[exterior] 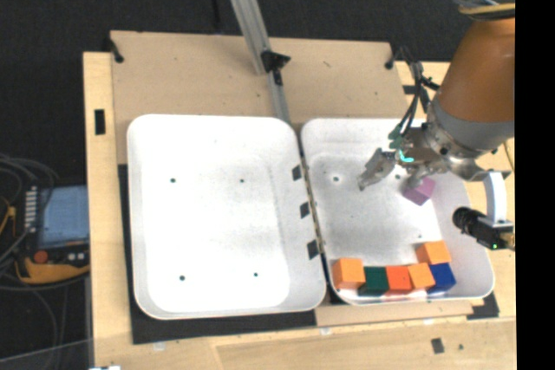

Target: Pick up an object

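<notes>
My gripper (395, 172) hangs over the middle of the right bin (347, 212), its two fingers spread apart with nothing seen between them. One grey finger (374, 170) points down to the left. A small purple block (420, 191) lies just under the other finger, at the gripper's right side. Along the right bin's front wall sits a row of blocks: an orange one (349, 271), a green one (375, 280), a red-orange one (399, 277), another orange one (421, 275) and a blue one (442, 275). One more orange block (434, 253) sits behind the blue one.
The left bin (217, 212) lies beside the right one, with small clips on the shared rim (305, 208). A slanted metal rail (251, 22) rises from the back of the bench. A black fitting (473, 223) sticks out at the right bin's right edge.
</notes>
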Controlling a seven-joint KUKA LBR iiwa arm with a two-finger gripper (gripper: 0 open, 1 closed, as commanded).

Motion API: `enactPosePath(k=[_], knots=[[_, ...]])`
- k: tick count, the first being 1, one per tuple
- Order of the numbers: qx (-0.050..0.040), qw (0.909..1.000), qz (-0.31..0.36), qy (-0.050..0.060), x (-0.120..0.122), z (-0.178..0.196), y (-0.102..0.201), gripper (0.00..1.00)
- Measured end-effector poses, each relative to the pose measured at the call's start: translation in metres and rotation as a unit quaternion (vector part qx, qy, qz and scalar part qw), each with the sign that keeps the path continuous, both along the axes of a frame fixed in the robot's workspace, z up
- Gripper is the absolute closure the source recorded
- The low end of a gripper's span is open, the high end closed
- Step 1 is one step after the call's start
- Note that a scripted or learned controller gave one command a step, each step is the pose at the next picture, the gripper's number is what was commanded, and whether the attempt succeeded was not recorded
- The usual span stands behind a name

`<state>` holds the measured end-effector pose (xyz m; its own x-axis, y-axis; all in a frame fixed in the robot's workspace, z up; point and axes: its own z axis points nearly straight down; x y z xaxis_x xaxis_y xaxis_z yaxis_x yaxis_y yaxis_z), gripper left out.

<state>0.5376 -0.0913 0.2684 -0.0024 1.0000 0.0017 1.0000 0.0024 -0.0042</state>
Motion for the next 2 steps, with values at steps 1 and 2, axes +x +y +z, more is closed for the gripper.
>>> enactPosePath(k=[1,2], knots=[[-0.0005,1.0000,-0.002,-0.003,0.001,0.002,0.000,0.00],[-0.0016,1.0000,-0.002,0.000,-0.009,-0.050,-0.006,0.00]])
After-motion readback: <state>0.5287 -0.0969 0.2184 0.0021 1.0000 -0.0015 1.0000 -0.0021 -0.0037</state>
